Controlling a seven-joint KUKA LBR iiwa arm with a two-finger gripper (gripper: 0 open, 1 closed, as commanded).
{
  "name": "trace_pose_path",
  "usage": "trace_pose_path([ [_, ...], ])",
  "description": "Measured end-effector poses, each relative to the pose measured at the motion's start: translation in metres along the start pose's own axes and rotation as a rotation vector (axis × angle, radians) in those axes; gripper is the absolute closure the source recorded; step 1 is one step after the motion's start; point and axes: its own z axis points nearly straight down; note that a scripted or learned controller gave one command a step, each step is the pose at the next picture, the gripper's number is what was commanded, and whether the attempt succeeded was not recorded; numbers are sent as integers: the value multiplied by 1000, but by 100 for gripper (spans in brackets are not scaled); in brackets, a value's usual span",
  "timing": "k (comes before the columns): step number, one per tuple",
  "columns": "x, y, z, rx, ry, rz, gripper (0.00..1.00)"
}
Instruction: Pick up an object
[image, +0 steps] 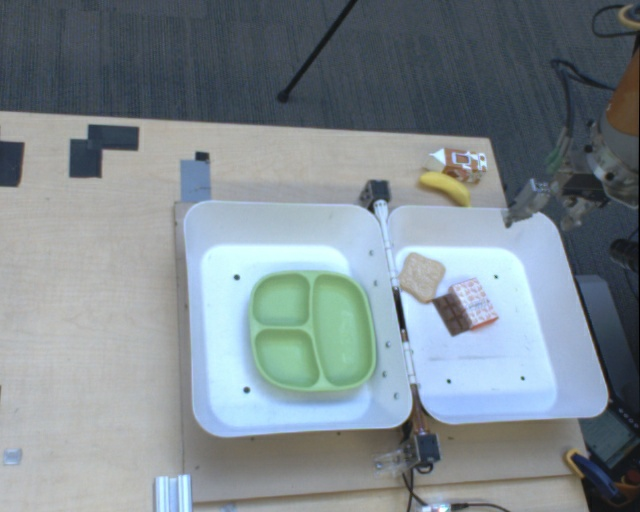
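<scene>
Lying in the right bin (560, 300), near its centre divider, are a tan slice of toast (421, 275) and, just beside it, a brown-and-patterned packet (465, 306). A green sectioned plate (312, 331) fills the left bin (200, 300), and a banana (445, 187) rests on the surface (90, 320) behind the right bin. At that bin's far right corner hangs the gripper (535, 200); whether its jaws are wide or narrow cannot be told.
</scene>
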Motion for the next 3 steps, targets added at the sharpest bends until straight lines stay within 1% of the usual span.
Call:
trace_pose_path([
  [1, -47, -36, 113, 2, -1, 2, 0],
  [2, -6, -55, 190, -12, -3, 1, 0],
  [3, -5, -52, 177, -21, -1, 0, 100],
])
